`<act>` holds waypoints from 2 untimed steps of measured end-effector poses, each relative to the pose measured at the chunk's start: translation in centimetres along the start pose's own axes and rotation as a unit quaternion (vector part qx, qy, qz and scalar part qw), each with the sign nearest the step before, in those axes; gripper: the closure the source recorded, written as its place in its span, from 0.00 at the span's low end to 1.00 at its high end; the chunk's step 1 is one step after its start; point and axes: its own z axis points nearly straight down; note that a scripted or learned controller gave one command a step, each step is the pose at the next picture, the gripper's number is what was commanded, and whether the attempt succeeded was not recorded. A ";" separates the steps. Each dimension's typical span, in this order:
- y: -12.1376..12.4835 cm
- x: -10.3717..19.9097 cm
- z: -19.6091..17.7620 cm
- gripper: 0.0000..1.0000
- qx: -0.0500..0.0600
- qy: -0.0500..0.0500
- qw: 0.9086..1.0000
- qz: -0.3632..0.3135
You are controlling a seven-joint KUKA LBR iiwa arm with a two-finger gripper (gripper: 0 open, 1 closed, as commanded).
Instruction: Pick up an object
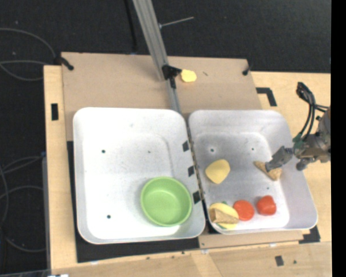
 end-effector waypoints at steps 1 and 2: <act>0.0 0.0 0.0 0.00 0.000 0.000 1.000 0.001; -0.2 0.6 4.6 0.00 0.003 -0.001 1.000 0.003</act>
